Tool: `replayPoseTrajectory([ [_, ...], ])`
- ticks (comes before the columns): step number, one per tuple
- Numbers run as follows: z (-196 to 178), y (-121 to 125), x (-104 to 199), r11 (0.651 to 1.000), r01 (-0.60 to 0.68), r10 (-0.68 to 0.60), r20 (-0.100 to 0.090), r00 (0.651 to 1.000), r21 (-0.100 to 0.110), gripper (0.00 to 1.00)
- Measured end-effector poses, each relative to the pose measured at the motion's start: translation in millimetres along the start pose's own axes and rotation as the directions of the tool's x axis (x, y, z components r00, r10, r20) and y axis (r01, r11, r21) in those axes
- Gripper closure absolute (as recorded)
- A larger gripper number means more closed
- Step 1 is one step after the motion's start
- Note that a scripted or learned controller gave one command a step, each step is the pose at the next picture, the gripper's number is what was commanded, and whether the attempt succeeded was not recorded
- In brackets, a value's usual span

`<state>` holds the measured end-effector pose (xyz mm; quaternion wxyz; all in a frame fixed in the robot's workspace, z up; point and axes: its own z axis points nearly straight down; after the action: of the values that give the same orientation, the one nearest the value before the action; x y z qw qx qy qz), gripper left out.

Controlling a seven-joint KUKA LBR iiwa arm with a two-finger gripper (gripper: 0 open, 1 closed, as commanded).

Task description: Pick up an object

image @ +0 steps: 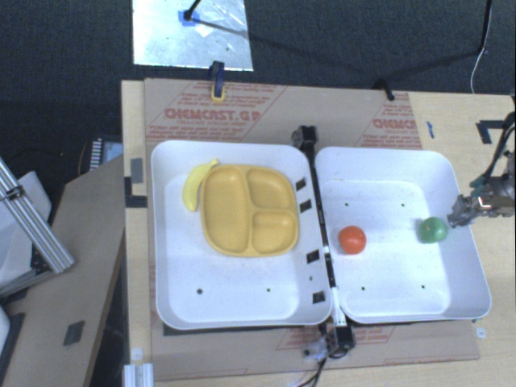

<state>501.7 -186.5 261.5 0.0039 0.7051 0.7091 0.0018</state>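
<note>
The gripper (pixel 466 213) is hovering just beside the green ball (pixel 433 230) (right bin (pixel 379 184)); finger spacing is too blurred to tell, so centring over it before descending seems wise.
</note>
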Motion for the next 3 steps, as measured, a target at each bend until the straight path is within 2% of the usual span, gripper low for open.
replayPoseTrajectory([
  [1,15,24,49,1.000,0.004,-0.004,-0.004,1.000,0.006,1.00],
  [2,24,47,89,1.000,0.004,-0.004,-0.003,1.000,0.005,1.00],
  [3,33,77,142,1.000,0.004,-0.004,-0.003,1.000,0.004,1.00],
])
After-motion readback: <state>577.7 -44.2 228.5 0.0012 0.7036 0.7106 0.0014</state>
